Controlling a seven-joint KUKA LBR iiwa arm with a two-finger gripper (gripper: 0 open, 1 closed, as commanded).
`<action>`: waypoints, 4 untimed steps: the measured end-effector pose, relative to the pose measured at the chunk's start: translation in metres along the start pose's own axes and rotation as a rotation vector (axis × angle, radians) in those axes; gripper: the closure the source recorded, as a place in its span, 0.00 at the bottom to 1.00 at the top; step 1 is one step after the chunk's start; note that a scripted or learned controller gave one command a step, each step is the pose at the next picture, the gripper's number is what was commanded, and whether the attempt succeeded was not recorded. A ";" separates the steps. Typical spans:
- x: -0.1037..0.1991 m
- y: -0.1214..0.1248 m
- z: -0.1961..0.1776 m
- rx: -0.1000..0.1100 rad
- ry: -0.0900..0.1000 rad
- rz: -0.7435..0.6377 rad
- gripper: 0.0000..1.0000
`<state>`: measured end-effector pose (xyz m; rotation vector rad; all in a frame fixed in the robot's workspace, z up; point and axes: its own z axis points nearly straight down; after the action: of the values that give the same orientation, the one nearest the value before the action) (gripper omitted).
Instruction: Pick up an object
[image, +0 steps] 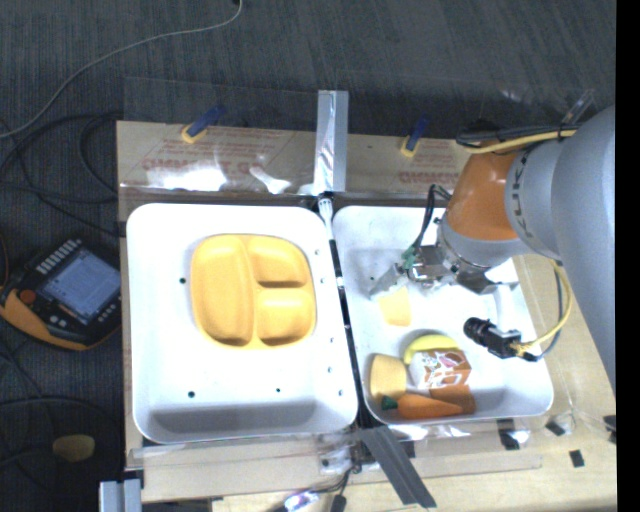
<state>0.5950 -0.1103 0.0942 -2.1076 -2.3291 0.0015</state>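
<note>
My gripper (392, 283) is low in the right bin (530, 395), near its upper middle, with the orange-banded wrist (480, 205) above and to the right. Just below its tip lies a pale yellow block (397, 309), close to it or touching; I cannot tell which. Nearer the front edge sit a yellow-green fruit (429, 345), a small carton with red and orange print (441, 370), a tan bread-like piece (387, 375) and an orange carrot (432, 405), packed together.
The left bin (160, 400) holds a yellow divided plate (252, 290). A black connector on a yellow cable (490, 335) hangs over the right bin's right side. The raised divider (340, 300) runs between the bins. A handheld pendant (65, 290) lies at far left.
</note>
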 end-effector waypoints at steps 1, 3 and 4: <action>0.001 0.000 -0.009 0.000 0.003 0.000 1.00; -0.033 -0.033 0.002 -0.019 -0.004 0.047 1.00; -0.033 -0.034 0.004 -0.014 -0.002 0.046 0.00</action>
<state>0.5643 -0.1461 0.0899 -2.1679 -2.2877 -0.0130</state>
